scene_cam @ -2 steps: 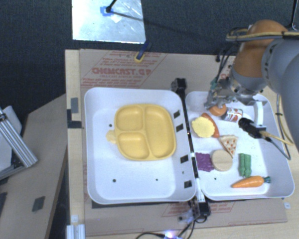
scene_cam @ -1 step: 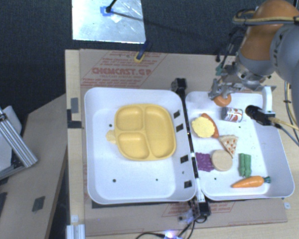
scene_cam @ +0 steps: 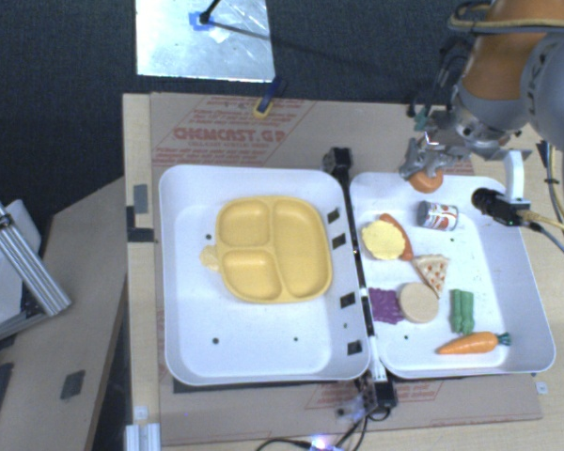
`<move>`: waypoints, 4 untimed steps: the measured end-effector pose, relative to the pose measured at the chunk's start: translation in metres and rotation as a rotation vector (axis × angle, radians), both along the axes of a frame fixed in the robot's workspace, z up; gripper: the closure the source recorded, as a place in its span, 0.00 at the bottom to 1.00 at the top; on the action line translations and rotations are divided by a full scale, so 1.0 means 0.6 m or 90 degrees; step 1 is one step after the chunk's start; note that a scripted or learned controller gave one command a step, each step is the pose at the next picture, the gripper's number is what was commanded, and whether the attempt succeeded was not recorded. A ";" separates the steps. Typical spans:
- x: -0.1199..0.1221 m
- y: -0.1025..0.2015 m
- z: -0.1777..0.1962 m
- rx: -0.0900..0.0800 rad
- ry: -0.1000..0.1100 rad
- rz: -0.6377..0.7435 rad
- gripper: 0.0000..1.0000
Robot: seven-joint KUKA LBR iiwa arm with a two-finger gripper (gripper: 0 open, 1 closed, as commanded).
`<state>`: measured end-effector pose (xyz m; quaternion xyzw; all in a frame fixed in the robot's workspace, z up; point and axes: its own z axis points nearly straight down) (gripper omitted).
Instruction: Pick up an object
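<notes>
Carrot [scene_cam: 470,344] lies closest to us, along the near rim of the right bin [scene_cam: 538,332], leafy end pointing right. Just behind it is a green bean bundle [scene_cam: 462,310], set lengthwise. Left of the beans sits a tan round disc [scene_cam: 419,302], touching a purple lump [scene_cam: 385,305] by the bin's left wall. Behind the disc is a pizza wedge [scene_cam: 433,272]. Further back and left, a yellow round piece [scene_cam: 383,240] lies partly over a red-orange strip [scene_cam: 401,238]. A small can [scene_cam: 439,216] lies on its side toward the far half of the bin.

We log an orange ball [scene_cam: 425,181] at the far edge of the right bin. The gripper [scene_cam: 429,164] sits directly above it, touching or nearly so. We cannot tell whether the gripper is apart, together or clamped on the ball, since the wrist hides that part.

The left bin [scene_cam: 180,252] holds one yellow divided plate [scene_cam: 268,249], three compartments, near its centre. Both bins rest on a cardboard sheet [scene_cam: 226,130].
</notes>
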<state>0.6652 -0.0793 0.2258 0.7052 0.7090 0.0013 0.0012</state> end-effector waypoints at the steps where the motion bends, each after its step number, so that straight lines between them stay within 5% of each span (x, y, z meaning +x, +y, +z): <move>1: -0.033 -0.003 -0.017 -0.001 0.002 -0.003 1.00; 4: -0.035 -0.010 0.007 -0.001 0.001 -0.003 1.00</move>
